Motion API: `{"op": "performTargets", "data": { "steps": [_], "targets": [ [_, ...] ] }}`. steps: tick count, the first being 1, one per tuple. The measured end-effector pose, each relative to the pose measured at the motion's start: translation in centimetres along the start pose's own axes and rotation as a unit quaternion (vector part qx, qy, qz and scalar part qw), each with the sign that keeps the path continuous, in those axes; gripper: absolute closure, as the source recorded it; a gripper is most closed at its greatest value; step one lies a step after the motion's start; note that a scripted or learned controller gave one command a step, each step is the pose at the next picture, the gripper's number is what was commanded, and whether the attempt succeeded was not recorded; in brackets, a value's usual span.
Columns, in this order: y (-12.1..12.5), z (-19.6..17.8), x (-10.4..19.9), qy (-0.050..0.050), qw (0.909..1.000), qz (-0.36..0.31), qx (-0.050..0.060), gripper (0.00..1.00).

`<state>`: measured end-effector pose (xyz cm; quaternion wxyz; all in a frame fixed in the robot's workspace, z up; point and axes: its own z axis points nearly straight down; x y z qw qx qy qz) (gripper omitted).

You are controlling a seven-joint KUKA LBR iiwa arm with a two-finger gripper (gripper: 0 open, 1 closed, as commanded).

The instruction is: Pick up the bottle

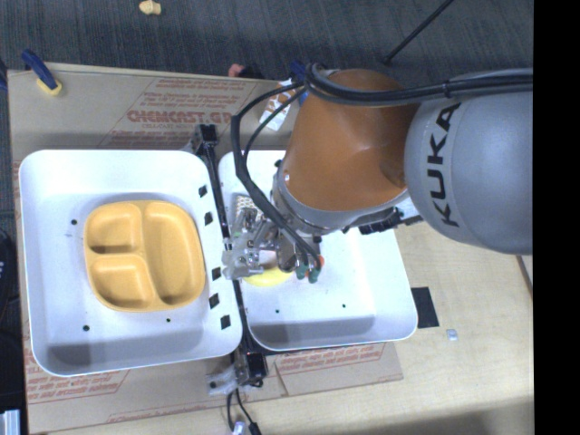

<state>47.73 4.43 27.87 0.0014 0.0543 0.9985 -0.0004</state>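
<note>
Position: fixed above the bench
Facing: down, at a slant — both bins in frame
Range: close — left bin, right bin span most of the width
Arm: enters from the right

The broad grey metal arm segment carries the brand "KUKA" in large black capitals, running sideways down its casing. The flat brown cardboard sheet beneath the bins bears red print along its far edge that begins "CHEMCAST"; the smaller red lines around it are too blurred to read.
</note>
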Motion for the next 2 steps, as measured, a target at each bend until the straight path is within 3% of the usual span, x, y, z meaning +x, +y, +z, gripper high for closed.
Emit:
{"op": "performTargets", "data": {
  "steps": [1,2],
  "targets": [
    [5.7,6.9,0.8,0.003,0.9938,-0.111,0.0,1.0],
    [8.8,7.2,0.2,0.001,0.9897,-0.143,0.0,1.0]
  ]
}}
